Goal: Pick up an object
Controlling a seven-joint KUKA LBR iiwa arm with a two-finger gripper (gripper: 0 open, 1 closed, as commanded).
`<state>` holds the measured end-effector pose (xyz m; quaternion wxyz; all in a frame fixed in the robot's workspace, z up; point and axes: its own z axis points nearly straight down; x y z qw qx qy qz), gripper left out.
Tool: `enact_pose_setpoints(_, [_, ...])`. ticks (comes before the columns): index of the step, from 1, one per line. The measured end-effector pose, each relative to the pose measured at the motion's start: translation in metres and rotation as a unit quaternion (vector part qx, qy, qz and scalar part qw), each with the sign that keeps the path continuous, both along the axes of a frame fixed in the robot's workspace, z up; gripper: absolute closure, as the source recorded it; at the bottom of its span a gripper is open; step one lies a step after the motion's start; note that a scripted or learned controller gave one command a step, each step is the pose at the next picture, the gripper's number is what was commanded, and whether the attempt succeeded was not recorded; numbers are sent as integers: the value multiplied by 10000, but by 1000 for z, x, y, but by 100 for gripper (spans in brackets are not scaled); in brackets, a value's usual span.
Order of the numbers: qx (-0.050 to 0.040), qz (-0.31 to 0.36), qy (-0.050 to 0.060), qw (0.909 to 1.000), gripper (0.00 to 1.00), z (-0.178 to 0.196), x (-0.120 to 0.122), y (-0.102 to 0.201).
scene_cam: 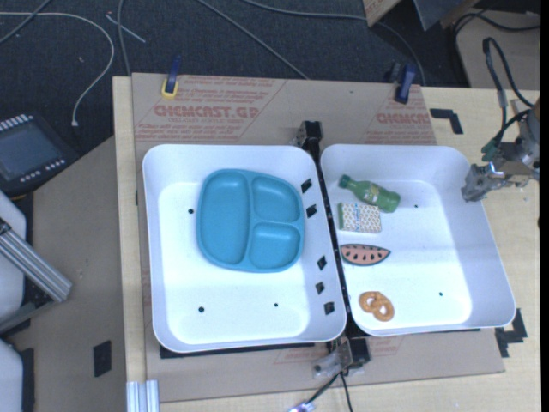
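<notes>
Green bottle (370,192), tilted, near right bin's (480,256) far-left corner. Gripper (482,181) over its right edge; finger state impossible to tell.

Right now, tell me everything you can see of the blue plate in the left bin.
The blue plate is a rounded-square divided dish, seemingly plastic, of one light blue colour. Raised ridges split it into three compartments: one large on the left, two smaller on the right. It lies flat and upright on the floor of the left bin, toward its upper middle, holding nothing. Only the bin floor touches it.
</notes>
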<state>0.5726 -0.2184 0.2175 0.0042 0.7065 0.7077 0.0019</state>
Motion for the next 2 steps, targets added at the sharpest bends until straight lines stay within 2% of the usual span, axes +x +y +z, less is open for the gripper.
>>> enact_pose_setpoints(1, [2, 0, 6, 10000, 100, 52, 1, 0])
enact_pose_setpoints(2, [27, 20, 49, 10000, 100, 53, 0, 58])
